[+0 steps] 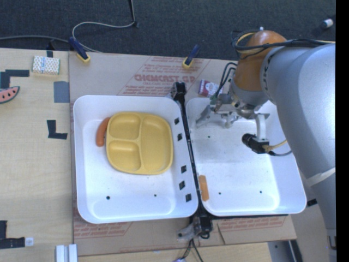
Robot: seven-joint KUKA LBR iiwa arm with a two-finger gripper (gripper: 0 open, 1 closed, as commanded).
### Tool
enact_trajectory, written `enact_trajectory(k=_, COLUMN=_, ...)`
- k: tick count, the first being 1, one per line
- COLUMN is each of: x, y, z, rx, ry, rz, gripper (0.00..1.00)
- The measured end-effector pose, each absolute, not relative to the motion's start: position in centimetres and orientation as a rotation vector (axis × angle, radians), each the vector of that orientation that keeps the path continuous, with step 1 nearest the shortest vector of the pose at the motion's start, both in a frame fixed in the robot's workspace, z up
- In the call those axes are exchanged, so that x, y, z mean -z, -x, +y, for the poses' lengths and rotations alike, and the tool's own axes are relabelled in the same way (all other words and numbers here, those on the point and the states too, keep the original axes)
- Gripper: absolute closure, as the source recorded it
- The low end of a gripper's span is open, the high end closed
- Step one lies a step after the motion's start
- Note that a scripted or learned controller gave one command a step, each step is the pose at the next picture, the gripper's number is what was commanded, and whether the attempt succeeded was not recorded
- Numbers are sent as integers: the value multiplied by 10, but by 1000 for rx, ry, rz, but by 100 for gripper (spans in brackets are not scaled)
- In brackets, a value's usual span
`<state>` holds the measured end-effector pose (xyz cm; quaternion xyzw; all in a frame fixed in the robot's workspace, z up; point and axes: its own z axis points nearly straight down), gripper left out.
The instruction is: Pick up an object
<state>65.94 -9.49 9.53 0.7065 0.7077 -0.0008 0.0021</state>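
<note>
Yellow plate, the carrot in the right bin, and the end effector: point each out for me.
Yellow plate [139,143]: camera view, on its center divider, left bin.
Carrot [203,187]: camera view, mid-length, by the right bin's left wall.
End effector [218,113]: camera view, over the right bin's upper part.

Setting: probably a robotics lab.
Evidence: taped bench [32,146], clamped cardboard [158,78], cables [109,23], twin white bins [131,209].
</note>
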Motion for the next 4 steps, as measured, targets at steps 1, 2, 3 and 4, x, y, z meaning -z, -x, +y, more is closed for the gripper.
enact_trajectory(k=1, x=-105, y=-659, z=-95, rx=3, ry=-2218, rz=2222, gripper=100)
enact_trajectory(k=2, x=-104, y=-659, z=-95, rx=3, ry=-2217, rz=2222, gripper=0)
enact_trajectory(k=3, x=-85, y=-649, z=-95, rx=1, ry=-2219, rz=2222, gripper=0)
enact_trajectory(k=4, x=-95, y=-649, z=-95, rx=1, ry=-2218, rz=2223, gripper=100)
